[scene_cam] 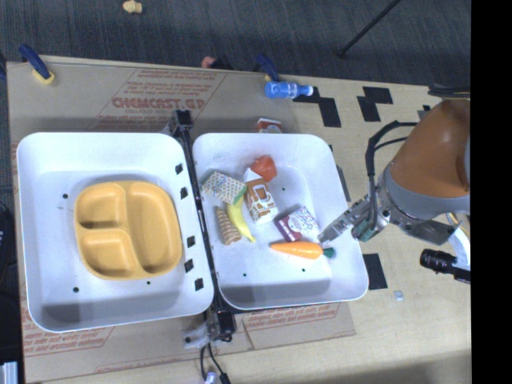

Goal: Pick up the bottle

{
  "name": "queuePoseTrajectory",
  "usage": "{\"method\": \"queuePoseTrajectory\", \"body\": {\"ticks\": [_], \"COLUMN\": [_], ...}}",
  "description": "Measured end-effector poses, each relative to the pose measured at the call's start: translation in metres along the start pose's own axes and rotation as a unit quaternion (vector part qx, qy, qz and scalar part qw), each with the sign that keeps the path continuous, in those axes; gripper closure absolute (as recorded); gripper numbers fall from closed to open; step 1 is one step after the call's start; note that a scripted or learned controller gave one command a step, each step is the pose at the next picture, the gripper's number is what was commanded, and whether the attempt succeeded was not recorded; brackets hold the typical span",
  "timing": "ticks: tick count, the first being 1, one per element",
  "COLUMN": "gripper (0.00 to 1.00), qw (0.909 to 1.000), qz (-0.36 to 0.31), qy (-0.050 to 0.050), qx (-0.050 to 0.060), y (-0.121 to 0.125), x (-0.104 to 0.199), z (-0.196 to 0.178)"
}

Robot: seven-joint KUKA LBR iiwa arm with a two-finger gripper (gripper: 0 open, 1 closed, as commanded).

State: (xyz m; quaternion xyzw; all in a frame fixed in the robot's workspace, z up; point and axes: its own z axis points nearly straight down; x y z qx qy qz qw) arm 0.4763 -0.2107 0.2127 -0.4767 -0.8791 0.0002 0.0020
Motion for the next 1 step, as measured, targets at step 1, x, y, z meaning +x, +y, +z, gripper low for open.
{"method": "queuePoseTrajectory", "body": {"ticks": [1], "gripper": [1.00], "qw": [0.9829], "qz": [0.184], "qy": [0.001], "qx": [0.001], "y": [0.0442], "x": [0.0683], "z": [0.0638]}}
